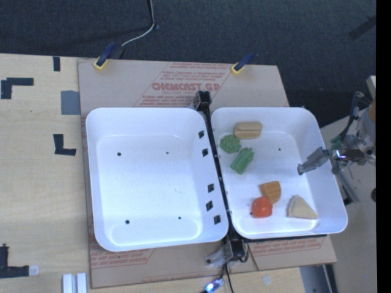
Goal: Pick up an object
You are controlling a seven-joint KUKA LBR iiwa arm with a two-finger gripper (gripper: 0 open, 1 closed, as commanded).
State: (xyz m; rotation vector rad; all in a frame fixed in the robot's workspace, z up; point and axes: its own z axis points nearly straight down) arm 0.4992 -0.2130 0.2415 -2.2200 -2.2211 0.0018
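Camera view: gripper (307,165) sits just inside the right rim of the right bin (308,122), grey fingers poking in low from the arm side. Fingers look close together with nothing between them, but it's too small to call open vs closed, so I can't tell. It has hold of nothing I can see. All candidate objects are in the right bin, taking the centre divider (211,157) as reference: bread roll (248,129) near it toward the back, green round piece (230,143) just beside it, green ridged piece (242,160) touching or almost touching the round one, slightly further from the divider. Orange chunk (270,191) and red tomato (261,207) sit further out toward the front, close to each other; pale wedge (300,208) is farthest from the divider, by the front right corner. Left bin (146,118) is on the other side of the divider. My read: the tool is parked at the rim because the arm enters from that side and no target is committed yet. The wedge and orange chunk are nearest to it, and they sit apart from the green cluster, so they'd be cleaner picks; the green pair risks a double contact.
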